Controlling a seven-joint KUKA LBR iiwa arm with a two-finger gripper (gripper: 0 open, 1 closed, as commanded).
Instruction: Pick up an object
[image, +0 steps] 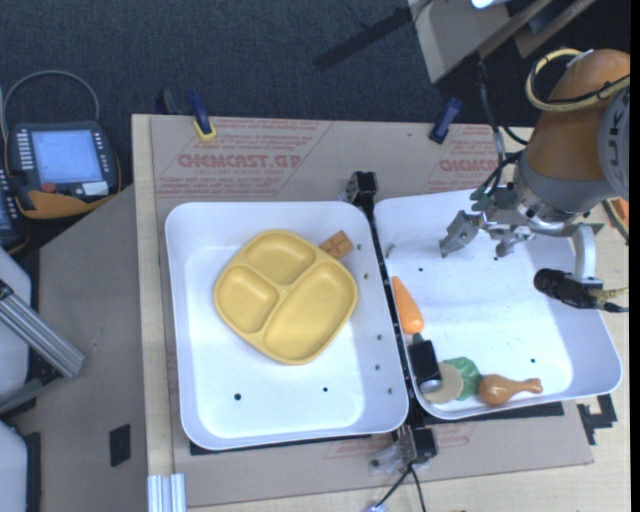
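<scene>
Jaws parted and bare, nothing between them, hanging over the upper part of the right bin, upper right of the frame, well apart from every loose thing.

Best handled, by judgement, as a descent onto one isolated target. Worth weighing, from left to right:
- yellow divided plate, centre of the left bin: broad and shallow, likely too wide to grasp except at the rim.
- small brown block, touching the plate's upper right edge: crowded, so a poor first choice.
- orange carrot, just inside the right bin's left wall, left of centre there: slim, lying alone, probably the cleanest pick. Close across its width near the middle; mind the wall beside it.
- black piece, tan disc and green lump, bunched in the lower left corner of the right bin, touching or nearly so: risky, liable to be nudged rather than gripped.
- brown drumstick shape, just right of that cluster along the lower wall: reachable, but close to the rim.

Underneath, a flat board surface in printed protective paper, held by a blue clamp at the top edge. Beyond it, dark carpeted floor; at upper left of the frame, a control pendant with a lit screen; at lower left, a metal rail.
</scene>
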